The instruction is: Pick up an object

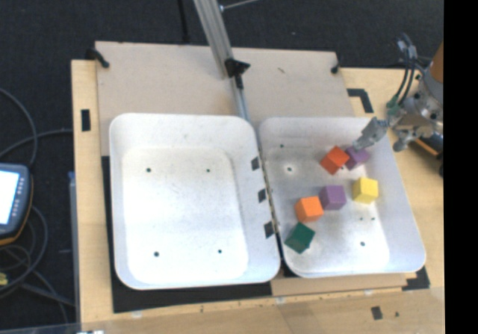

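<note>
Two shallow white plastic bins are sitting side by side; the left bin [187,198] and the right bin [396,239]. The grey metal gripper [371,133] is reaching into the right bin's top corner, and I cannot tell how it is set. Just beside it, a small purple cube [357,158] is touching an orange-red cube [335,160], both sitting tilted like diamonds. Lower down are lying a yellow cube [365,190], another purple cube [333,196], an orange cube [309,208] and a dark green cube [300,237].

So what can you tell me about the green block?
The green block is a small dark green cube with a matte look. It sits flat in the right bin, near the bin's left edge and closest to the camera. It is turned at a slant. The orange block is just behind it, almost touching. Nothing is holding it.
</note>
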Controlling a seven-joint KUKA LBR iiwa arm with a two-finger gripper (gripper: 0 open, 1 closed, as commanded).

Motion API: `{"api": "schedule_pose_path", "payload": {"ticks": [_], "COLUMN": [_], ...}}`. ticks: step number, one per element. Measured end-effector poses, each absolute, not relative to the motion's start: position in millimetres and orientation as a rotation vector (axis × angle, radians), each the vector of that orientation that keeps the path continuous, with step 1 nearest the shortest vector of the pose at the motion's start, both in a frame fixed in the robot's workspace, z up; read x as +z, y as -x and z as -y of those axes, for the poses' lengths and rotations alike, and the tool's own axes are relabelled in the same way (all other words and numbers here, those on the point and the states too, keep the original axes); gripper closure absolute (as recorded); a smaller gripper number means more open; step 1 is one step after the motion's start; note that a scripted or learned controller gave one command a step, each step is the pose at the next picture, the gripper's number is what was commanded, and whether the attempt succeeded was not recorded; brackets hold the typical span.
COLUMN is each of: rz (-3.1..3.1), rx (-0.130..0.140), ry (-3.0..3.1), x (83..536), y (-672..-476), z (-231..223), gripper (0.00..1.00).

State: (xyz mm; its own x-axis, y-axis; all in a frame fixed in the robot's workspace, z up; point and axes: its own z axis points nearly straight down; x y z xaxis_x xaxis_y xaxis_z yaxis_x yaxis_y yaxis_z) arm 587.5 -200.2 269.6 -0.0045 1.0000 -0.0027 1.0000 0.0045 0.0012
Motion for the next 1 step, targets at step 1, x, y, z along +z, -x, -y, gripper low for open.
{"api": "schedule_pose_path", "payload": {"ticks": [1], "rz": [-2.225], "rx": [-0.006], "ry": [-2.224], "x": [145.1], "y": [-586.6], "z": [192.1], "gripper": [0.0]}}
